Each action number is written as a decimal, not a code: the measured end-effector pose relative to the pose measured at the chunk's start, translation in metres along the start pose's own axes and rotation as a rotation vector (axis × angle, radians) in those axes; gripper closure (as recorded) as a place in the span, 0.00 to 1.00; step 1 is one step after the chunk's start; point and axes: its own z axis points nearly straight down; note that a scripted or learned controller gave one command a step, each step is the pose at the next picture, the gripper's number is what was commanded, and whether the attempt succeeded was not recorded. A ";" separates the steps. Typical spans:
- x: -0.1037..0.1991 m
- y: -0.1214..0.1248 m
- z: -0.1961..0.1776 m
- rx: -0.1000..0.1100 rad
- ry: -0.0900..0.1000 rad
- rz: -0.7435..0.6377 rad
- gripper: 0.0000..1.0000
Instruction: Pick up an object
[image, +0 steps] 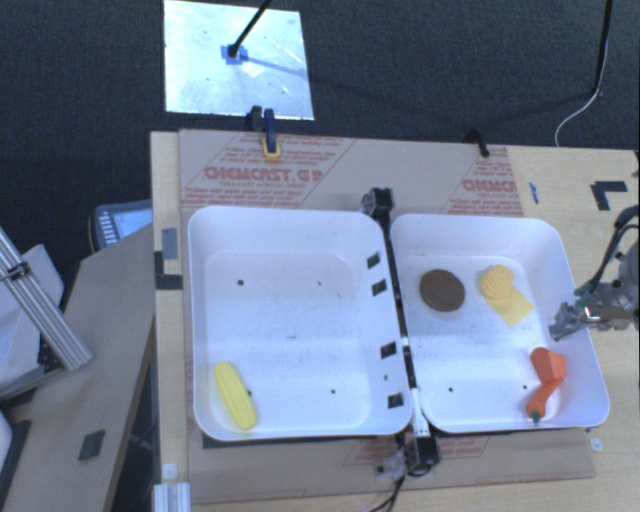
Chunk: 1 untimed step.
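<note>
- The hand (566, 322) sits at the right edge of the right bin (470, 232), just above the rim; it is too small and blurred for me to tell how it is set, and nothing shows held in it.
- Closest to it is a toy carrot (545, 378), orange with a little green tip, lying in the bin's near right corner against the wall.
- I'd guess the carrot is light, hard plastic, smooth and a bit slippery; across its thicker upper half looks the best place to grip, though the wall beside it leaves little room.
- Further in lie a brown round disc (441, 290), flat and probably hard to get under, and a yellow piece (505, 293) like a wedge of cheese, lumpy at one end.
- The left bin (285, 232) has a yellow corn cob (235, 394) in its near left corner, well apart from the hand.
- Both bins rest on a cardboard sheet (330, 165) printed in red, clipped to the wooden counter (600, 170); dark carpet lies beyond, with a shiny metal plate (240, 60) on it.
</note>
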 end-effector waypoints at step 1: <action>0.032 0.001 0.044 0.000 0.005 -0.013 1.00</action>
